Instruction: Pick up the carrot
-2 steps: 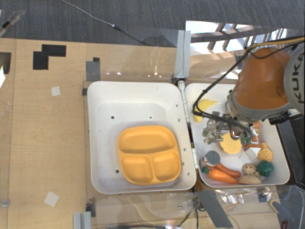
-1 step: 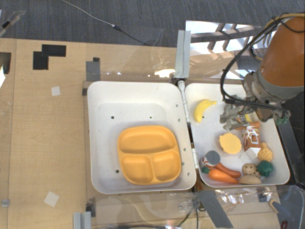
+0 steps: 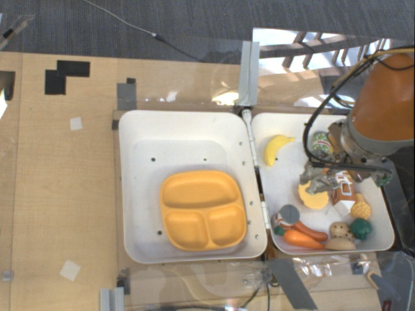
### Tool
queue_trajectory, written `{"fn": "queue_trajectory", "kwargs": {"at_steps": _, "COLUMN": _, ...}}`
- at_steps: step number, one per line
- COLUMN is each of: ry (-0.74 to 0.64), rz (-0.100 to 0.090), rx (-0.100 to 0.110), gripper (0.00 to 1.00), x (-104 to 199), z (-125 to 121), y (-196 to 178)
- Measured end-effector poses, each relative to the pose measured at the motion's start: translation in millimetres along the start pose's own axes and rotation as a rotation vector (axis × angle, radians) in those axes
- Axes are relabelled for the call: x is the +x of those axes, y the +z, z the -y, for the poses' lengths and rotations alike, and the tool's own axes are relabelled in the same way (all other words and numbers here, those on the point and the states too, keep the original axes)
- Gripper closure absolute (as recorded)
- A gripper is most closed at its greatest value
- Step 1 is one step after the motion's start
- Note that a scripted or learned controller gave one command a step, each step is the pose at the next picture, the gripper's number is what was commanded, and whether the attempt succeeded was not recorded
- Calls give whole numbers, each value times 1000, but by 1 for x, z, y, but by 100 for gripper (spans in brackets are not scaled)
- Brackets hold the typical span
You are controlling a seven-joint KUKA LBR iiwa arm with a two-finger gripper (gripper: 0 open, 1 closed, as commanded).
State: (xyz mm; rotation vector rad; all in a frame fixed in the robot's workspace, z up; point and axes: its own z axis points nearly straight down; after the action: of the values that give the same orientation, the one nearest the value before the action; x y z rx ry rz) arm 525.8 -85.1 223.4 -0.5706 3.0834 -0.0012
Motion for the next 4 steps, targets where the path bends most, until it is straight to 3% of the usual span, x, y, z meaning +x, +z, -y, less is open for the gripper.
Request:
{"fn": "queue_trajectory", "kwargs": {"at_steps": 1, "ry": -351, "rz": -2, "rx": -3, "gripper": 100, "x": -10, "z": 5, "y": 72}}
{"fn": "queue_trajectory", "kwargs": {"at_steps": 2, "ry": -299, "rz": -2, "rx": 0, "gripper": 100, "x": 25, "z": 67, "y": 115}}
{"fn": "queue_trajectory", "kwargs": {"at_steps": 3, "ry": -288, "rz": 7, "rx": 8, "gripper": 100, "x": 8, "z": 101, "y": 38}}
{"fn": "queue_trajectory", "kwargs": {"at_steps": 4, "ry": -852, "rz": 3, "rx": 5, "gripper": 100, "x": 33, "z": 117, "y": -1}}
